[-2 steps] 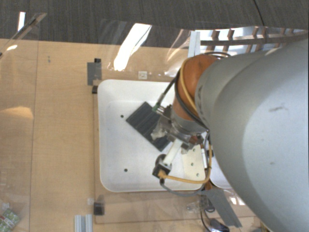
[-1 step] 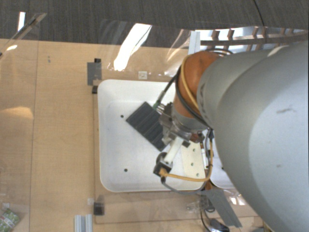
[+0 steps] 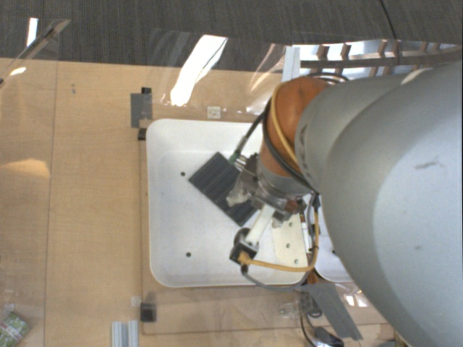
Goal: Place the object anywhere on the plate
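Observation:
A dark grey ribbed plate [image 3: 212, 176] lies tilted like a diamond in the left white bin [image 3: 170, 230], towards its upper middle. My gripper [image 3: 242, 192] hangs over the plate's right corner and hides that part of it. The grey arm with its orange band [image 3: 289, 121] comes in from the right and covers the gripper's tip. I cannot make out any object at the gripper.
A white bracket with a black end [image 3: 246, 248] and a yellow cable [image 3: 278, 267] hang from the wrist over the bin's lower right. The arm hides most of the right bin [image 3: 333, 266]. Black clamps [image 3: 142, 108] stand at the bin's left corners.

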### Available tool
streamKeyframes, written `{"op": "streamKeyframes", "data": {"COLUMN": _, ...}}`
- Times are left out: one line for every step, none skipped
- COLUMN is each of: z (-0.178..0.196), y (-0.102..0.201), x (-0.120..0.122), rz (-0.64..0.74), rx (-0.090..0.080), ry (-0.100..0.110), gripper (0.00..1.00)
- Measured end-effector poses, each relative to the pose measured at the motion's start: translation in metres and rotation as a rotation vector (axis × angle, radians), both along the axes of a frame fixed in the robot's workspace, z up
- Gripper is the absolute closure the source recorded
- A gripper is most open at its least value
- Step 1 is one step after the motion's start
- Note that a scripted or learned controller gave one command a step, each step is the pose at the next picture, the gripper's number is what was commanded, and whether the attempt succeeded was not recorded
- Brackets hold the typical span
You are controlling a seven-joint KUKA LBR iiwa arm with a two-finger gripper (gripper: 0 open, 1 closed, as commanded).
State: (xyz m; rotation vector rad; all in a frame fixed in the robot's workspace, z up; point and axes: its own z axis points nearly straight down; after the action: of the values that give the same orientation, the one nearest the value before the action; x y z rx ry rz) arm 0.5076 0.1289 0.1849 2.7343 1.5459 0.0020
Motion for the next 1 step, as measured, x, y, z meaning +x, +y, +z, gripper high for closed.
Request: {"op": "streamKeyframes", "data": {"z": 0.0101, "y": 0.0011, "x": 0.0012, "rz": 0.009, "rx": 0.000, "ry": -0.001, "gripper": 1.00}}
